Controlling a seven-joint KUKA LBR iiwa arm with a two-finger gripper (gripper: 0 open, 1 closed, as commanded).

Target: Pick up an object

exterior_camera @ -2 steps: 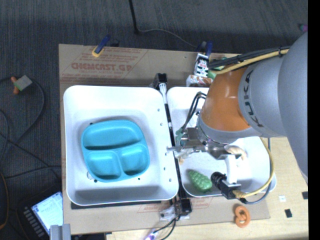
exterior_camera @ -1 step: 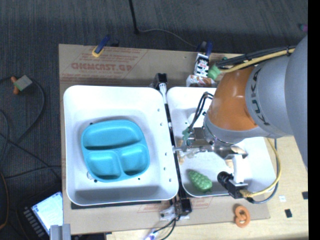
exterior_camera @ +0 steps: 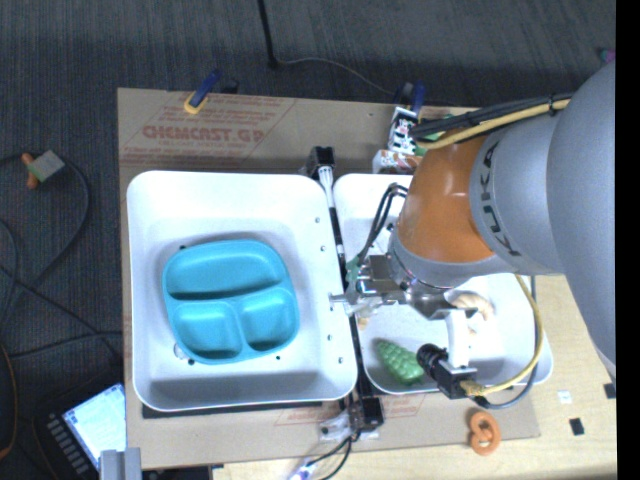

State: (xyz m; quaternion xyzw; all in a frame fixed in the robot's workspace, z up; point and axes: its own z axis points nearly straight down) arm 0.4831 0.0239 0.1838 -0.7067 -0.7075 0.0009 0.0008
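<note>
Reaching in from the right, the arm [exterior_camera: 520,198] hung low over the right bin [exterior_camera: 352,196], its orange band and wrist covering most of that bin's floor. The gripper [exterior_camera: 375,290] sat near the divider between the two bins, and whether it was open or closed could not be told, nor whether anything was in it. A green knobbly object [exterior_camera: 398,361] lay on the right bin's floor near the front edge, apart from the gripper. By the look of it, the step in hand was the descent toward a grasp; the next move would call for settling over a thing and closing on it.

The left bin [exterior_camera: 150,208] held a blue divided tray [exterior_camera: 231,300]. Both bins rested on a bench [exterior_camera: 560,368] topped with a cardboard sheet [exterior_camera: 200,133]. An orange ring [exterior_camera: 484,432] lay near the front edge. Dark carpet [exterior_camera: 100,28] with cables surrounded the bench.
</note>
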